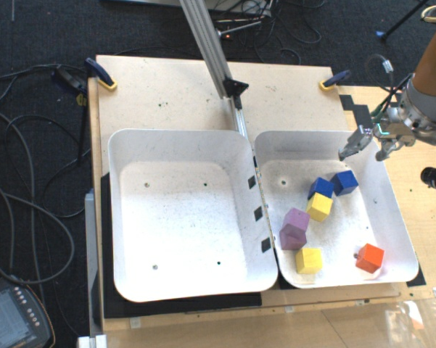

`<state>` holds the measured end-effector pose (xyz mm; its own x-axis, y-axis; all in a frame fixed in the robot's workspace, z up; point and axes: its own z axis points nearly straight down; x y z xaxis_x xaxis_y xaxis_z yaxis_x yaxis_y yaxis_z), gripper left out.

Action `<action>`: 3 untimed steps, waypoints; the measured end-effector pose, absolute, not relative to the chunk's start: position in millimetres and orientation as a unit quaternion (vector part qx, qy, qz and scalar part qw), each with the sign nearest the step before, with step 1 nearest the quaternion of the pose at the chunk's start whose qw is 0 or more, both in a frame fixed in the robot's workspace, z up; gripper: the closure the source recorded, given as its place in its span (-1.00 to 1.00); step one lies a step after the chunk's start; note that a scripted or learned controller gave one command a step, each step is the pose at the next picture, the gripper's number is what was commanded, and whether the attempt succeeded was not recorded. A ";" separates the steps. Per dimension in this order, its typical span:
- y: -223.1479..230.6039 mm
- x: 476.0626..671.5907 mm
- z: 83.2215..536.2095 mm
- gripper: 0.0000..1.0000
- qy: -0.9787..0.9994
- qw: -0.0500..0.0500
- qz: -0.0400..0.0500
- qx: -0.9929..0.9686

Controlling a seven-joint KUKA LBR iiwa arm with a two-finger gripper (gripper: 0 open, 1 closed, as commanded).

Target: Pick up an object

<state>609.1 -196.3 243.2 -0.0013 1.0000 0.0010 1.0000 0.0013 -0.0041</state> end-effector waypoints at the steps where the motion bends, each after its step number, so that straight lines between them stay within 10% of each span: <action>1: -196.0 610.1 245.6 -1.00 -0.708 0.000 0.000 -0.706; 3: -194.4 609.3 125.4 -1.00 -0.707 -0.003 0.000 -0.707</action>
<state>609.3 -194.4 125.4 0.0008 1.0000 -0.0043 1.0000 -0.0008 0.0049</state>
